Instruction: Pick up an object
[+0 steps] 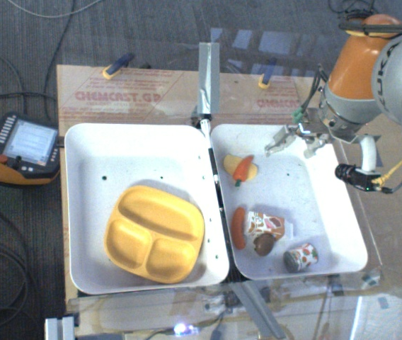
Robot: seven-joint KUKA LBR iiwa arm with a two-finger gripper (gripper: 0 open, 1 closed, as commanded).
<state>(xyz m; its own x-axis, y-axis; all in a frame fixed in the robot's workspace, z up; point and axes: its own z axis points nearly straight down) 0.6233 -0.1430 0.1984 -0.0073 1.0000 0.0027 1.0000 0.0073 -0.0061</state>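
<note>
My gripper [296,144] hangs over the far part of the right bin [328,197], fingers spread open with nothing between them. Below and left of it lies a yellow piece with an orange carrot [240,168] on it. Toward the bin's front sit an orange-red sausage [238,227], a red and white patterned cup [265,226] on its side, a brown lump [263,244] and a small grey can [300,256]. All lie apart from the gripper.
The left bin [95,161] holds a yellow divided tray [155,233]. A grey post [207,80] stands at the back between the bins. A teach pendant [23,149] lies left of the bench. A black cable end [353,175] hangs by the right bin's edge.
</note>
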